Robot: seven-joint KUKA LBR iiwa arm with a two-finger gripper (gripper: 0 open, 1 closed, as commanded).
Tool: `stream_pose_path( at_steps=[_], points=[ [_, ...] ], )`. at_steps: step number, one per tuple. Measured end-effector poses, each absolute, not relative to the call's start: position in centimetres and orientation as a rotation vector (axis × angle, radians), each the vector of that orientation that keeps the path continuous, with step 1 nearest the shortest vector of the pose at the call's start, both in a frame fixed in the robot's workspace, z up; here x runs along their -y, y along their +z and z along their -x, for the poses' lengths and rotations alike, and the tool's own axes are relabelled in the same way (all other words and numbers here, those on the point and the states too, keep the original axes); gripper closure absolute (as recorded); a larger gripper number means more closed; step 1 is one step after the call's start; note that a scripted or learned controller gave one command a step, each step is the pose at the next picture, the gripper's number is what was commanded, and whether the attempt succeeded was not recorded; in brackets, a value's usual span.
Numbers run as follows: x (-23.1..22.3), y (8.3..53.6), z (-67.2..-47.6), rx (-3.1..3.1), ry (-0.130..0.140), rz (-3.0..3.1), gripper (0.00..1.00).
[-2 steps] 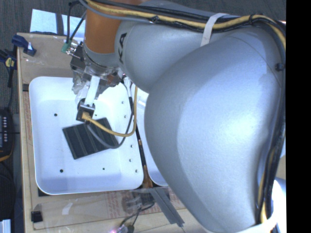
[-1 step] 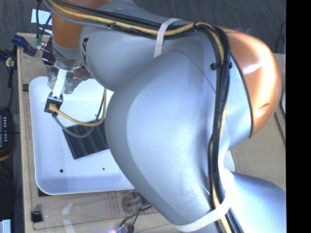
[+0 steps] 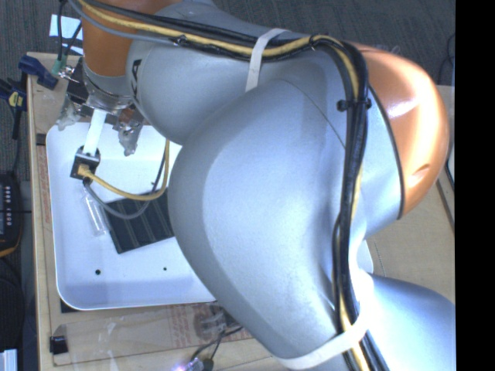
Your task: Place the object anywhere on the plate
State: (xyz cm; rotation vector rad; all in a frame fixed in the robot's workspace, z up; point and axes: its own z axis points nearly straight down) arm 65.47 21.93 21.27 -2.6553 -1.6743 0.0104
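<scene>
Tool [image 3: 102, 124] is far-left, low over the far end of the left bin [image 3: 116, 288]. Arm [image 3: 294, 192] blocks most of the view. Can't tell if the tool is wide or narrow, and nothing is visibly gripped.

A black block [image 3: 85, 163] hangs just below the tool, with a yellow cable [image 3: 128, 194] looping right from it under the arm. Looks like tool hardware, not cargo.

Best candidate for the task's thing is the clear tube-like piece [image 3: 94, 211]. It lies flat on the bin floor near the left wall, just nearer than the black block. Not certain it's the object, since it's small and see-through.

Just right of it, about touching, is a dark ribbed slab [image 3: 143, 222], partly under the arm. That may be the plate. No round dish is visible. The right bin is behind the arm.

Handling guess:
- Light, stiff and smooth, so likely to roll or slip out of a pinch.
- Could be brittle if it's glass; can't tell.
- Grab across the middle of its length, squared to its long axis, with low force.
- It sits close to the bin wall, so approach from above.

Counter [image 3: 116, 323] shows beyond the bin's near rim.
</scene>
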Motion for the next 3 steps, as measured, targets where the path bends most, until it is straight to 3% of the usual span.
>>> stream_pose_path(
  at_steps=[1,2,3],
  points=[
    [-17.3,19.5,-65.6,0.853,0.005,3.022,0.0],
    [-16.9,11.3,-62.4,0.436,0.007,3.109,0.0],
    [-21.8,9.3,-60.7,0.33,0.006,3.121,0.0]
  ],
)
